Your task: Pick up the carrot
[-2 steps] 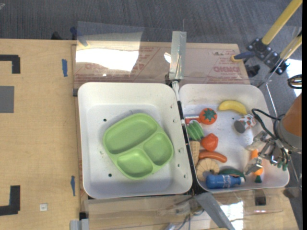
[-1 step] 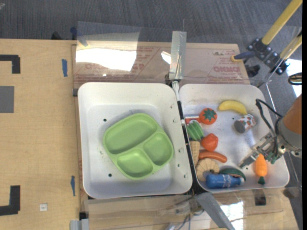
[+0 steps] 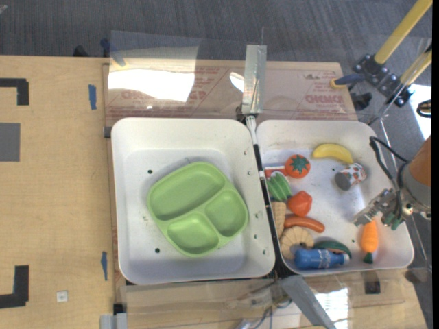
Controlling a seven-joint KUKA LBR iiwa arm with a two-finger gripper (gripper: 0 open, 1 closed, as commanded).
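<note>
Carrot [image 3: 370, 239] lies just below the gripper [image 3: 381, 211].

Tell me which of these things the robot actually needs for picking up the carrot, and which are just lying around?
Needed:
carrot
gripper

Just lying about:
banana
tomato
sausage
blue bottle
green divided plate

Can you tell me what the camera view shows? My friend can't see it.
The robot's tool hovers just above the carrot in the right bin, among other toy foods. A green divided plate sits in the left bin.
</note>
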